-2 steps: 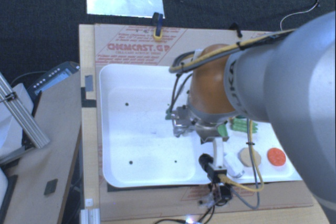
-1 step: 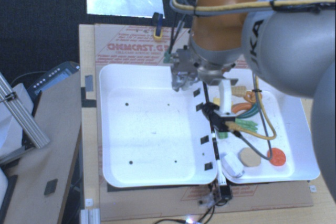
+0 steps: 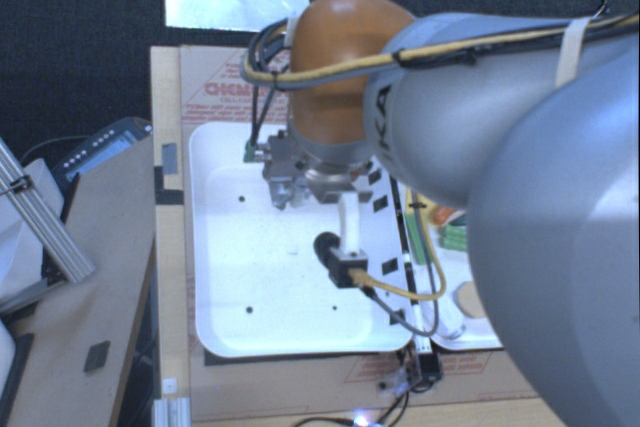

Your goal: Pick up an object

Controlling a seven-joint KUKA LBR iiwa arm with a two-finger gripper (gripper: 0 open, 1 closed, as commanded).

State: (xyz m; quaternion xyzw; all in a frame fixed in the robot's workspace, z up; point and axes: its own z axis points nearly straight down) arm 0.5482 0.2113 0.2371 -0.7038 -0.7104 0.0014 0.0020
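While the gripper [image 3: 287, 183] hangs over the far part of the left bin [image 3: 230, 315], its opening and any hold cannot be told. Right of that bin, the right bin [image 3: 478, 342] holds a green object [image 3: 455, 237] and a tan object [image 3: 470, 299].

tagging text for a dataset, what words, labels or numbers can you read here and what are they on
"CHEM": red print on the cardboard sheet above the left bin; the cables cut off the rest.
"KA": pale letters on the grey arm beside the orange band; the start is out of sight.
Red print on the cardboard's bottom edge: too blurred to read.
Marks on the grey device at the left: too small to read.
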